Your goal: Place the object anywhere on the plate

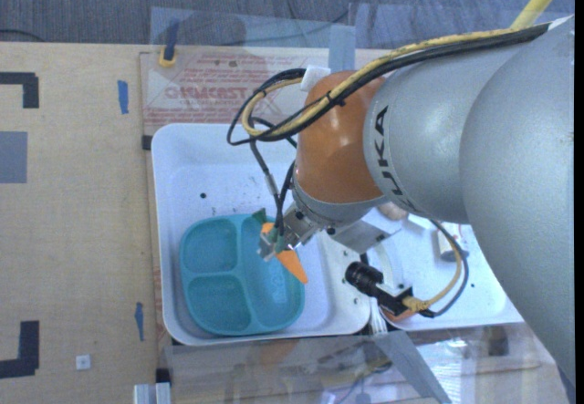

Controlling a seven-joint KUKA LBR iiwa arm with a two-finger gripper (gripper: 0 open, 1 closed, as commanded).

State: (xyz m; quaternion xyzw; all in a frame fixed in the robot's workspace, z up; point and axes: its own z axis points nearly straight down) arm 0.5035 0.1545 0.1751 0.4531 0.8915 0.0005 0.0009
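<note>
Gripper (274, 245) low over plate (219, 288)

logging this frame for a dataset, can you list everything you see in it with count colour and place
divided teal plastic plate: 1, teal, in the left bin, toward its front
small orange carrot-shaped object: 1, orange with a green end, at the plate's right edge under the end effector
shallow white bins: 2, white, side by side on the bench
blue tape marks: 2, blue, on the bench left of the bins
grey arm: 1, grey with orange band, from the right
end effector: 1, metal, over the plate's right edge
</note>
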